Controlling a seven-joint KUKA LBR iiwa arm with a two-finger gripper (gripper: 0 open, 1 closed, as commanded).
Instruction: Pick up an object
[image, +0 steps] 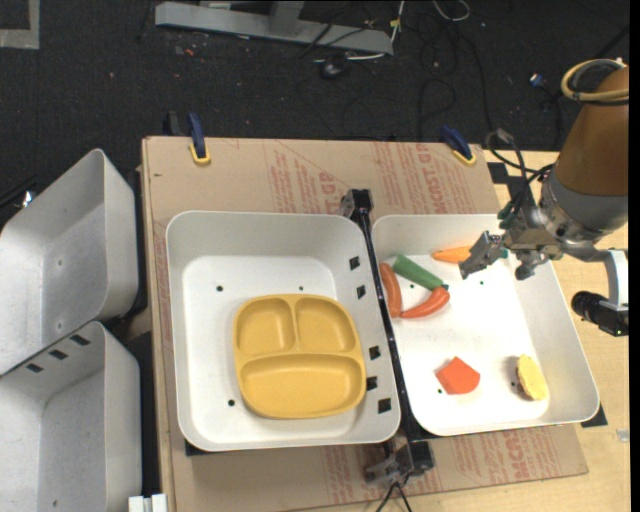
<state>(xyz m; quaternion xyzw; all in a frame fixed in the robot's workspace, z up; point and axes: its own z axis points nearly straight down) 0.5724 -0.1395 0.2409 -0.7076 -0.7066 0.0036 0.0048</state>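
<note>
1. In the camera view, two shallow white bins are seen side by side on a brown board; the left bin (190, 300) and the right bin (560, 330) are touching along a dark middle strip.
2. A yellow divided plate (298, 355) is seen lying flat in the left bin, near its front.
3. The grey arm (590, 150), with its orange band, is seen reaching in from the right, above the far right corner of the right bin.
4. The gripper (497, 248) is seen over the far part of the right bin. Whether it is released or clenched cannot be told, and nothing is seen grasped in it.
5. An orange carrot-like piece (452, 255) is seen just beside the gripper, on its left.
6. A green pod (420, 272) is seen lying slantwise near the bin's left wall, touching a red pepper (425, 306) in front of it.
7. A reddish sausage (390, 288) is seen against the left wall, just beside the pepper.
8. An orange wedge (458, 376) is seen near the front of the right bin, apart from the others.
9. A yellow piece (530, 378) with a brown edge is seen to the right of the wedge, near the front right corner.
</note>
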